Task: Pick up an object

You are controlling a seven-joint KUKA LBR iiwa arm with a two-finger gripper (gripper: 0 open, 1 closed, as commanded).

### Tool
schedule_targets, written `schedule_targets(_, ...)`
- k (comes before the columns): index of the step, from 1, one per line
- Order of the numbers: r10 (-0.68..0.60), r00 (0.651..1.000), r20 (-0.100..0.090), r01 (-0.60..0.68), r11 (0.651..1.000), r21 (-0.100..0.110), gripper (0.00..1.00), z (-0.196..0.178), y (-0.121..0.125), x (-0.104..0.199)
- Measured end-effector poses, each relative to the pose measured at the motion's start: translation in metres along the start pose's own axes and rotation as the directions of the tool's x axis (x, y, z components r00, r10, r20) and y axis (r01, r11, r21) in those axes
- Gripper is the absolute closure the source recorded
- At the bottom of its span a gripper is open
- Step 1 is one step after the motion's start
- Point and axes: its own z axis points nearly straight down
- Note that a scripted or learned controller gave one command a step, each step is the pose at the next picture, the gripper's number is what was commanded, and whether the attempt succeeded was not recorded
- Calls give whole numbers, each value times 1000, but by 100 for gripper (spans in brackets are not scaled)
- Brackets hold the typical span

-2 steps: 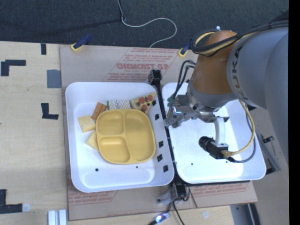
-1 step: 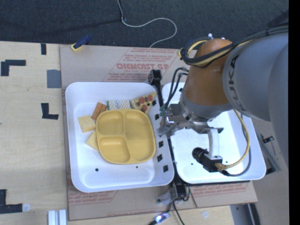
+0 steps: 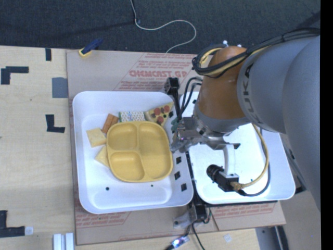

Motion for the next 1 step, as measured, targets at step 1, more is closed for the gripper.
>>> schedule_targets(1, -1, 1000, -2, 1, 1000, -2, 100, -8, -1, 4)
